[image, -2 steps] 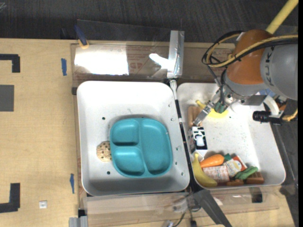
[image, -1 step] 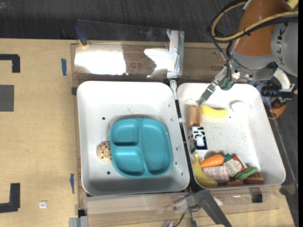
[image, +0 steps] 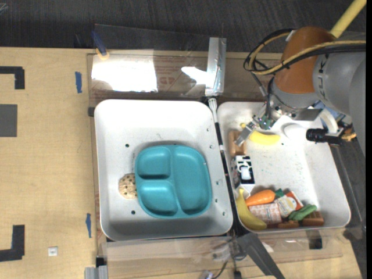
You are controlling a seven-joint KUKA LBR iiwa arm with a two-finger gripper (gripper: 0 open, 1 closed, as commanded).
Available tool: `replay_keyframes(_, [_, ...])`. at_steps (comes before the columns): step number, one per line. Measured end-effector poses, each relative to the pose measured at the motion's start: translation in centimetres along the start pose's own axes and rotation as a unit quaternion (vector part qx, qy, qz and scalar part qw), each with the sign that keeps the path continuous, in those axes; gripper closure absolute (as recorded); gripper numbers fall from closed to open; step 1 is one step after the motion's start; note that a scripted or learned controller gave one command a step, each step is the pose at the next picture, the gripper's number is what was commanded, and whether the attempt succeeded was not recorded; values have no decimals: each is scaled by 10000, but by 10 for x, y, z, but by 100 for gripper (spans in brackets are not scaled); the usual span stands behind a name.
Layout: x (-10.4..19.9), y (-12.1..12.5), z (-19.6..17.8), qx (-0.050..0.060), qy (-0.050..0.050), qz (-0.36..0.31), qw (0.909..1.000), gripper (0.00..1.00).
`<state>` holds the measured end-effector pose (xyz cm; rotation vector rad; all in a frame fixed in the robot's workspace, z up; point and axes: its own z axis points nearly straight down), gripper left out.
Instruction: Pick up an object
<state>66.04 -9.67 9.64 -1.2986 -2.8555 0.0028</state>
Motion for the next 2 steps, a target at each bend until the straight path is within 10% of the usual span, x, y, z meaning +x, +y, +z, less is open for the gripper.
replay_keyframes(1, [-1,4,-14,-53,-35,-1,10000,100])
replay_keyframes(2, [64,16,-89,-41,-25,1411,9900,100])
